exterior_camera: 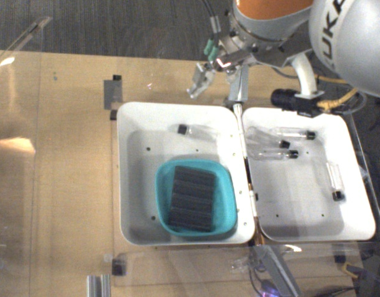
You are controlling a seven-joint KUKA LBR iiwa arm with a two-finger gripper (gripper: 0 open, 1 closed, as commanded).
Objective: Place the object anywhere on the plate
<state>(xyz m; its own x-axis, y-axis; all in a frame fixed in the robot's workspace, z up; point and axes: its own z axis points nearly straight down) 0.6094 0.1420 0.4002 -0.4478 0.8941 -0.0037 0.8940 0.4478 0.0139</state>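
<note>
A teal plate [226, 193] lies in the front half of the left bin [133, 184]. A dark grey ribbed block [192, 198] rests flat on the plate, inside its rim. My gripper [218, 88] hangs over the back edge of the bins, near where they meet, well behind the plate. Its two fingers [200, 83] are spread apart with nothing between them. A clear tube with a black cap [196, 129] lies at the back of the left bin, just below the gripper.
The right bin [357, 224] holds several clear tubes with black caps [283, 144], most near its back left, one [334, 179] by its right wall. The arm's large grey and orange body [289, 8] looms over the back right. Bare wooden bench [54, 166] lies to the left.
</note>
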